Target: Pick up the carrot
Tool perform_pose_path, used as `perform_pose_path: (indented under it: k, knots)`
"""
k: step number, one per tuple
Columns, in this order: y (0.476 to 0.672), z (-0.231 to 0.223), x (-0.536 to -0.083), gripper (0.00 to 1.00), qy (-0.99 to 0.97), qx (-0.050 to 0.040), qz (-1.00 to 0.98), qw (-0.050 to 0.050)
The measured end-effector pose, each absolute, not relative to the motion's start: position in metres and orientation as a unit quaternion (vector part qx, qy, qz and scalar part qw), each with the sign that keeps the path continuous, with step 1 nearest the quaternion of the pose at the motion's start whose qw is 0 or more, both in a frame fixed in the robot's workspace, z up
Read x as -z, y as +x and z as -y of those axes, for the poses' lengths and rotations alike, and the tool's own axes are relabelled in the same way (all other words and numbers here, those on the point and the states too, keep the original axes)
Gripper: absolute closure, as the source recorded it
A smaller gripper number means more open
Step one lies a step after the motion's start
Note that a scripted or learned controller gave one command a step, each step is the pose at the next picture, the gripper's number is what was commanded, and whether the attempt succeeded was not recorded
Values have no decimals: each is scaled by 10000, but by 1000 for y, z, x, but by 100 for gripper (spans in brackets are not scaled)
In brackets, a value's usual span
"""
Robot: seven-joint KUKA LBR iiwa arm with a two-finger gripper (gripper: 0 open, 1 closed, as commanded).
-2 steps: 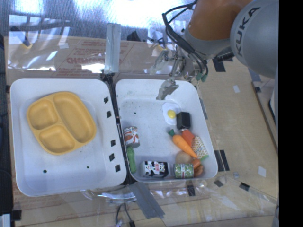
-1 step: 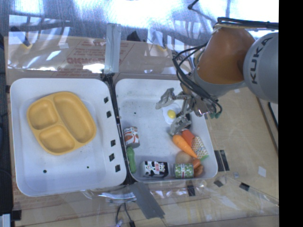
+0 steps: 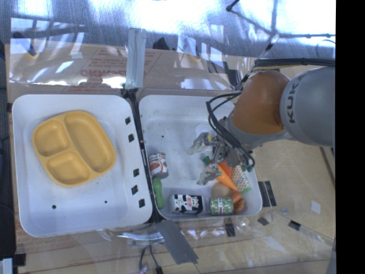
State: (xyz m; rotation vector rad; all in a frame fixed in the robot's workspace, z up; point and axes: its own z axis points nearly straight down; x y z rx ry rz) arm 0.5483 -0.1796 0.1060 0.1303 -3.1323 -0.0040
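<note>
The carrot (image 3: 226,176) is orange with a small green top and lies in the right bin (image 3: 171,119), near its front right corner. My gripper (image 3: 203,160) hangs low over the bin just left of the carrot. Its two metal fingers (image 3: 199,143) stand apart, one toward the back and one toward the front. The carrot's green end sits about level with the gap between them, and the orange body extends to the right under the wrist. The grey arm with its orange band (image 3: 259,104) hides the bin's right wall.
Along the right bin's front lie a striped can (image 3: 158,164), a green item (image 3: 158,192), a black-and-white carton (image 3: 187,203), a green can (image 3: 221,206) and a patterned box (image 3: 243,180). The left bin (image 3: 34,210) holds a yellow divided plate (image 3: 73,147).
</note>
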Motion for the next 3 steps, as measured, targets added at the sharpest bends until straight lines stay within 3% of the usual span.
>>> perform_pose_path:
  k: [1, 3]
  knots:
    - [524, 209, -94, 0, 2066, 2, 9784, -7]
    - [515, 205, -94, 0, 4383, -1, 8988, -35]
